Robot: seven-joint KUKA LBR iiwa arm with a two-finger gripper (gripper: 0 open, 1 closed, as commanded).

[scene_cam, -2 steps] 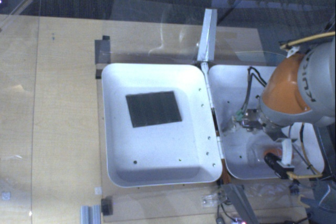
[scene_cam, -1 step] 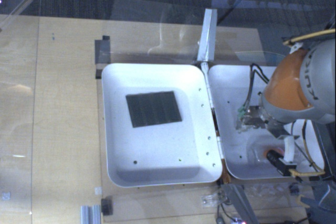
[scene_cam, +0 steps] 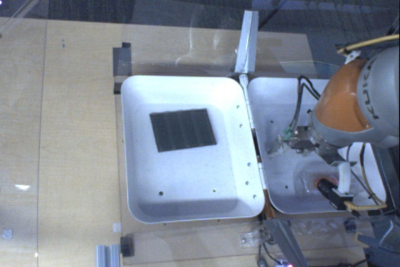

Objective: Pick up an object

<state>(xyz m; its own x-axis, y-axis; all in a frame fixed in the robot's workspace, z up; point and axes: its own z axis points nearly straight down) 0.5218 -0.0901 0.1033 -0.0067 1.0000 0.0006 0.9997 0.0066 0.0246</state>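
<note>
Low in right bin (scene_cam: 275, 100): gripper (scene_cam: 284, 144) close to the wall shared with the left bin (scene_cam: 187, 194); can't tell if it is open or closed, nothing seen held.
Orange-banded arm (scene_cam: 344, 106) hides much of the right bin, and I can't make out any object under the tool. The only clear target is the dark ribbed mat (scene_cam: 183, 129), lying flat mid-left bin, well apart from the gripper. Likely risks: closing on bare floor here; clipping the shared rim when crossing over; the mat being flat, so the grip slides off. Room is free all round the mat; the right bin is tight.
</note>
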